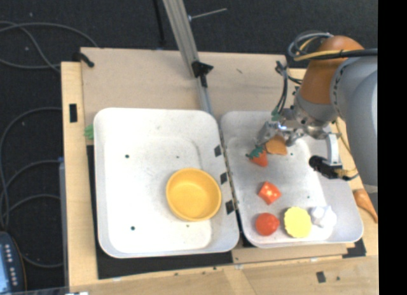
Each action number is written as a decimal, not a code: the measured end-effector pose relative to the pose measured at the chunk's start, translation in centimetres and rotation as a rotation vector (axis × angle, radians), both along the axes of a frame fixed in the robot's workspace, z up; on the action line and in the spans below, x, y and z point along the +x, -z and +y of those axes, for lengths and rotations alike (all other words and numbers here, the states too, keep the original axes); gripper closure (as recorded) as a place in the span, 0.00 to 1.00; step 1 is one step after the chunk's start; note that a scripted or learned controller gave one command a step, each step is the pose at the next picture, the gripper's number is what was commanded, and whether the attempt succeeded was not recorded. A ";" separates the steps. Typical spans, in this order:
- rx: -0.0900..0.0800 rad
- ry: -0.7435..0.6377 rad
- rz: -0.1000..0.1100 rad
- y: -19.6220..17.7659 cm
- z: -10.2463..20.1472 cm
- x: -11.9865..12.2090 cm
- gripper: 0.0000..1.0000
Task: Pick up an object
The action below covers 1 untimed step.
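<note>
Left bin (127, 135) open around yellow bowl (193, 194); right bin (238, 128) cluttered.

A pale wooden bench (140, 81) sits on a dark floor, seen from above at a slant. Two shallow white bins rest on it side by side — the left bin (127, 135) larger in view, the right bin (238, 128) touching its edge. Small black clips (224, 178) sit along the seam between them. A silver metal rail (181, 27) slants down from the top of the view to a black bracket (201, 69) near the bench's far edge. Thin grey cables (25, 33) loop across the floor at the left — one trails toward a dark device (9, 268) in the lower left corner.
</note>
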<state>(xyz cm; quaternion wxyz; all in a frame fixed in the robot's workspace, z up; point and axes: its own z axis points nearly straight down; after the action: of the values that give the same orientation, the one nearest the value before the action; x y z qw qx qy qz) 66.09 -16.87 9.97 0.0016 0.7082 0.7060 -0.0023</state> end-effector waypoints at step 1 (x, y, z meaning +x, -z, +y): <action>-0.001 0.000 -0.007 -1.4 -0.1 0.2 1.00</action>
<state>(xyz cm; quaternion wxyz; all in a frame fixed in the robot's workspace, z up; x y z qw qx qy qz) 66.26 -16.96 11.39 0.0043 0.7082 0.7060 -0.0003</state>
